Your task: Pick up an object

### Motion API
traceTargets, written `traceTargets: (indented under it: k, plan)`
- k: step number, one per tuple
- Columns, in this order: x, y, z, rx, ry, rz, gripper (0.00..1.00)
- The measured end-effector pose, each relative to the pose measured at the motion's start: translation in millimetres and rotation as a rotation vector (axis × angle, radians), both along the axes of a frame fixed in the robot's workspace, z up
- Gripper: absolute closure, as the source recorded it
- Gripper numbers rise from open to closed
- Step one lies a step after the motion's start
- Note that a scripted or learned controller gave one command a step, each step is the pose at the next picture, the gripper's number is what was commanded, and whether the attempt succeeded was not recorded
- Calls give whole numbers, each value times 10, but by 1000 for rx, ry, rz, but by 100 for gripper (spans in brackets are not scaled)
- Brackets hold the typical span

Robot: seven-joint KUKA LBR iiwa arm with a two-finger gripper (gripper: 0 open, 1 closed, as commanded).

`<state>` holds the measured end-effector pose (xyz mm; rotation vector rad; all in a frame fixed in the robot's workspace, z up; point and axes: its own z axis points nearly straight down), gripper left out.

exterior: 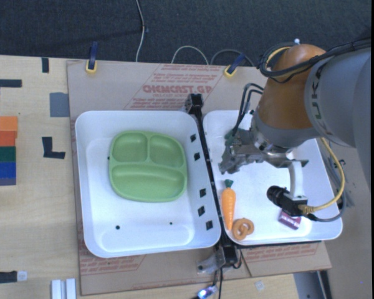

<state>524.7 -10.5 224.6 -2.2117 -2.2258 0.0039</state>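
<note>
Brown cardboard covers the bench beneath two shallow white plastic bins. Over the right bin hangs the grey two-finger claw; whether it is spread or pressed together cannot be told. Just near of it lies an orange toy carrot, apart from the claw, with a tan pretzel-shaped toy beside it. A green divided plate sits in the left bin.

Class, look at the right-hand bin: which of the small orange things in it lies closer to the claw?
The carrot, long and green-topped, lies just below the claw. The round pretzel-like ring sits further off, near the bin's front edge.
</note>
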Motion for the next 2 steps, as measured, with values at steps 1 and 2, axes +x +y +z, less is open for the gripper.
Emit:
traceTargets:
  k: [1, 2]
  plan:
    - [39, 471, -97, 0, 1, -1, 100]
    - [56, 923, -84, 0, 0, 0, 100]
